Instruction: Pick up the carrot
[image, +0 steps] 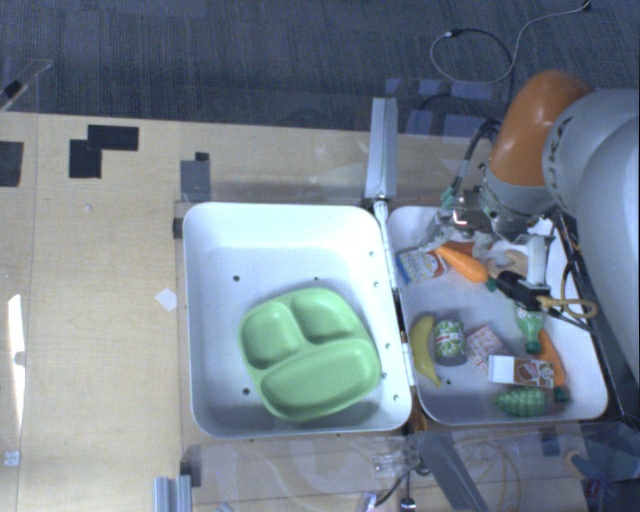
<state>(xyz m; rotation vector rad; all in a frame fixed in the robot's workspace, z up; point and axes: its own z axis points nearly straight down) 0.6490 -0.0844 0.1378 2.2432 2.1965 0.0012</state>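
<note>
Nearest the lens, a dark green knobbly piece (520, 402) lies against the near wall of the right bin (464, 396). Just behind it sits a small white box (522, 372) with a printed face. To that box's left are a pink-and-white packet (483, 343), a round green-labelled can (448, 340) and a banana (424, 349), which curves along the wall shared with the left bin (212, 300). That left bin holds a green divided plate (310, 352), lying flat towards its near side.

The carrot (464, 264), or what I take for it at this blur, is an orange tapered piece. It lies slantwise on the floor of the right bin in its far half. A blue-and-white carton (415, 265) rests just to its left.

The gripper (452, 230) hangs over the far left part of that bin, on the grey arm with its orange band (530, 110). It stands directly above the carrot's left end and very close to it. Whether they touch cannot be told, nor whether the gripper is released or clenched.

A second orange piece with a green top (550, 360) lies along the right wall, well apart from the gripper.
</note>
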